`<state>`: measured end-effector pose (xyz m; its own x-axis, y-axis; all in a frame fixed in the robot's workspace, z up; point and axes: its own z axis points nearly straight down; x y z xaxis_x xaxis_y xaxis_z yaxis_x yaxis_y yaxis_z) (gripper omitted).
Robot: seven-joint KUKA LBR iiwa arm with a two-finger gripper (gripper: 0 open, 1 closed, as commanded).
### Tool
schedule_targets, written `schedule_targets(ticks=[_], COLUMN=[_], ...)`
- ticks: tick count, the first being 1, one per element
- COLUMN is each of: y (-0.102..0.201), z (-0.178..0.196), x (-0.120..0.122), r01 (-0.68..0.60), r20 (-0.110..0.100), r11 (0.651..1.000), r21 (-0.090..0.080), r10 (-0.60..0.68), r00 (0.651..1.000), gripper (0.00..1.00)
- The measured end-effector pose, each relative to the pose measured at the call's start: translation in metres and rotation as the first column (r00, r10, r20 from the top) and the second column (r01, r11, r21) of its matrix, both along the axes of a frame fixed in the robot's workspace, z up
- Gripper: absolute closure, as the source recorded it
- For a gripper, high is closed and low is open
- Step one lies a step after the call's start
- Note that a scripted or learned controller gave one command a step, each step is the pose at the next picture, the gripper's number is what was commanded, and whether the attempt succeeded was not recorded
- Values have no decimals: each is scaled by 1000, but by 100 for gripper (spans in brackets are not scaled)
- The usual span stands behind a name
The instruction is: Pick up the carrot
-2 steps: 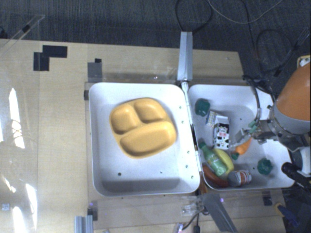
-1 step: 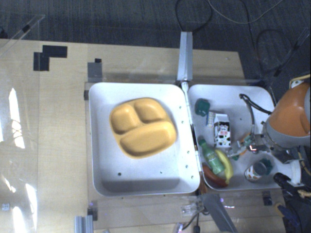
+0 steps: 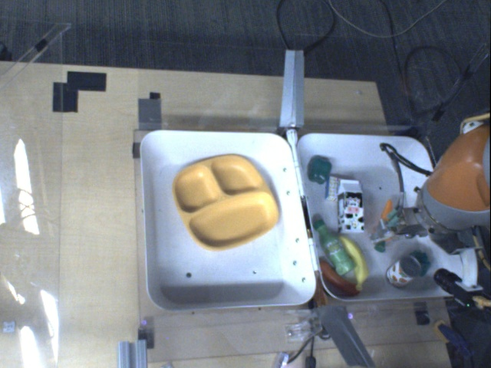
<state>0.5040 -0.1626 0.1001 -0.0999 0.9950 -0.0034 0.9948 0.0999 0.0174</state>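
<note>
carrot (image 3: 387,207): thin orange sliver, sits right by the jaws (image 3: 390,228), just above them, long axis roughly upright
jaws: honestly can't tell their state

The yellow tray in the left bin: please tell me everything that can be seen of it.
The yellow tray is a rounded, glossy piece that looks like moulded plastic, mustard yellow. It has three shallow compartments: two smaller ones at the far side and one larger, wider one at the near side. It lies flat and a little turned, near the middle of the left bin, resting on the white floor of the bin. Nothing lies in it, and nothing else touches it.
</note>
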Motion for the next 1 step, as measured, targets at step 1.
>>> schedule_targets(ticks=[1], y=[50], z=[92], x=[-15], r01=[-71], r20=[-12], r11=[997], r21=[0], r10=[71], r00=[997], gripper=[100])
